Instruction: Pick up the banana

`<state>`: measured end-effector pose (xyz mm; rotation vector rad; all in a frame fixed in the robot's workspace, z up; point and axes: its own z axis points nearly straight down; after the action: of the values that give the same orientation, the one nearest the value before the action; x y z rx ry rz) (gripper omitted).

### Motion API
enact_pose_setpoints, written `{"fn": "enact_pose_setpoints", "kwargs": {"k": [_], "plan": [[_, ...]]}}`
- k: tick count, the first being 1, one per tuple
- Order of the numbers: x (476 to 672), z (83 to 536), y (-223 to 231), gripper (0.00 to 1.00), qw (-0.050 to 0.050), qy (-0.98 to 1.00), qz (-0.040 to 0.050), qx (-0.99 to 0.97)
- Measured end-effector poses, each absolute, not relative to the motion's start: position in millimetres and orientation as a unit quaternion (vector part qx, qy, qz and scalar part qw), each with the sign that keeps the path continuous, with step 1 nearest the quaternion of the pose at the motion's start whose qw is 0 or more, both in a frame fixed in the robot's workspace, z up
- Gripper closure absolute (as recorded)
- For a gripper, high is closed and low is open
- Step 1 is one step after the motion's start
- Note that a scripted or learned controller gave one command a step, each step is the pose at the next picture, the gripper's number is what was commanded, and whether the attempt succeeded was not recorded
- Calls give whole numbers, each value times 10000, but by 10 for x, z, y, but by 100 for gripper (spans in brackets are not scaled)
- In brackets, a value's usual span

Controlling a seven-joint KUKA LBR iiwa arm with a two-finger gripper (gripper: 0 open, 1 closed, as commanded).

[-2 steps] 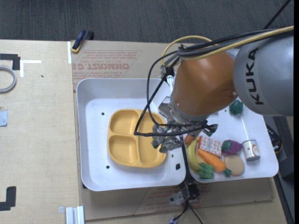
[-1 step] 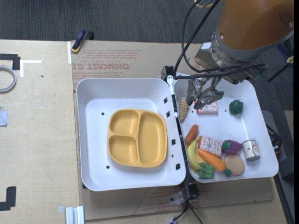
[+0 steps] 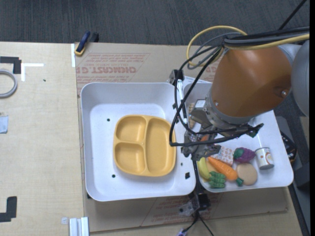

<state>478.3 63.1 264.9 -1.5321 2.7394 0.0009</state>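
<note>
The arm (image 3: pixel 251 80) leans over the right bin (image 3: pixel 283 178), its orange band hiding much of that bin. From here the likeliest failure is a grab that closes on the wrong item or on nothing: the banana (image 3: pixel 202 168) lies crowded in the near-left corner of the right bin, pressed close to the bin's left wall, with the carrot (image 3: pixel 224 167) touching or just beside it and a green vegetable (image 3: pixel 216 180) at its lower end. A finger may land on the carrot or strike the wall. The left bin (image 3: pixel 96 132) bears a yellow divided plate (image 3: pixel 144 145), well apart from the work. The gripper (image 3: pixel 199 150) hangs just above the banana's upper end; whether it is released or clenched cannot be told amid the dark linkage and cables.
</note>
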Motion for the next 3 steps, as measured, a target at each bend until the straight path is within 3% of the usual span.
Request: {"fn": "enact_pose_setpoints", "kwargs": {"k": [1, 2, 3], "plan": [[4787, 2309, -152, 100, 13, 8307, -2, -5567], [5385, 1925, 353, 100, 22, 7887, 0, -6148], [6384, 1928, 788, 100, 28, 7376, 2, -6752]]}}
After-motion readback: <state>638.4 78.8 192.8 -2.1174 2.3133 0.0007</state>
